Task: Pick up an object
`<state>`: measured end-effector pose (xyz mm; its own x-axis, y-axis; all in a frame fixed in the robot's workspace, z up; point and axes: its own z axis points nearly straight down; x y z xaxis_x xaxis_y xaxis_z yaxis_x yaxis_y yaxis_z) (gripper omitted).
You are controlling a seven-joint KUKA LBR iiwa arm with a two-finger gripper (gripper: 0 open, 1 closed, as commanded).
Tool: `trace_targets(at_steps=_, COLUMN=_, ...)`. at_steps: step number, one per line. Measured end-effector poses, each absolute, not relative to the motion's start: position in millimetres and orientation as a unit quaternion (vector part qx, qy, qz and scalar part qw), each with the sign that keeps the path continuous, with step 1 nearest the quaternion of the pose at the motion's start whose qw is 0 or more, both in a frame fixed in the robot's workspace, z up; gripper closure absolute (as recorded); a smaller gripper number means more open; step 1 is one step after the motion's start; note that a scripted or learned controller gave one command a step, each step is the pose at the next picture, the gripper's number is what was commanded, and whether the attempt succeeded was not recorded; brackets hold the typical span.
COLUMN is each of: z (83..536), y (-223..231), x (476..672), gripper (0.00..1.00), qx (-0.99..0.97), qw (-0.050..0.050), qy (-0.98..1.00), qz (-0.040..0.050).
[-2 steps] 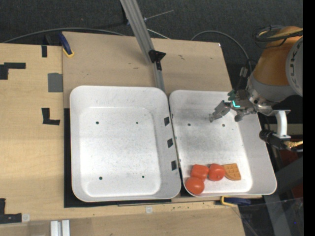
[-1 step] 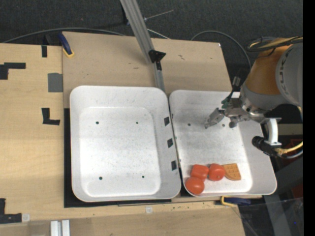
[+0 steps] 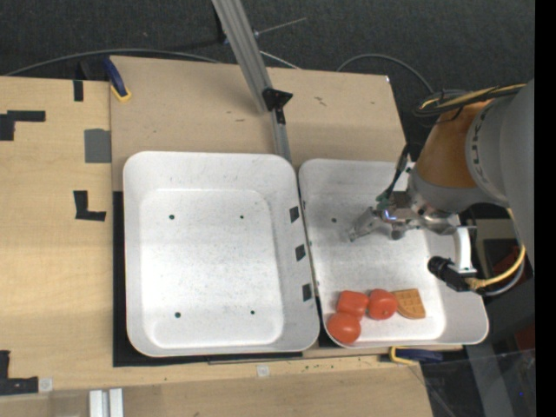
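Gripper (image 3: pixel 365 228) of the grey arm with its orange band (image 3: pixel 447 150) hangs low over the middle of the right shallow white plastic bin (image 3: pixel 334 185), pointing left; whether it is spread or pressed together cannot be told at this size, and nothing can be seen held in it. Well apart from it, along the near edge of that same bin, lie the things to be picked: three small round red tomato-like objects (image 3: pixel 358 312) bunched together and touching, two side by side and one nearer and to the left, against the bin's near left corner. Just to their right, touching the right-hand red one, lies a flat orange-brown cracker-like piece (image 3: pixel 410 303). Beside it on the left sits the larger left shallow white plastic bin (image 3: pixel 208 168), its right rim meeting the other bin's left rim. Both rest on a pale wooden bench (image 3: pixel 52 233). A grey metal rod (image 3: pixel 248 46) slants down from the far side toward the gap between the bins.
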<state>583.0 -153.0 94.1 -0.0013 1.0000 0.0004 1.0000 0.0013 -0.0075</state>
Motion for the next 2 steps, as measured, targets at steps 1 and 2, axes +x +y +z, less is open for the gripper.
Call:
trace_targets(at_steps=1, z=107.4, y=-152.7, x=584.6, gripper=1.0, qx=-0.706, qw=0.001, qy=-0.708, qz=0.0009)
trace_targets(at_steps=2, z=169.9, y=-153.7, x=581.4, gripper=1.0, qx=-0.707, qw=-0.002, qy=-0.707, qz=-0.001)
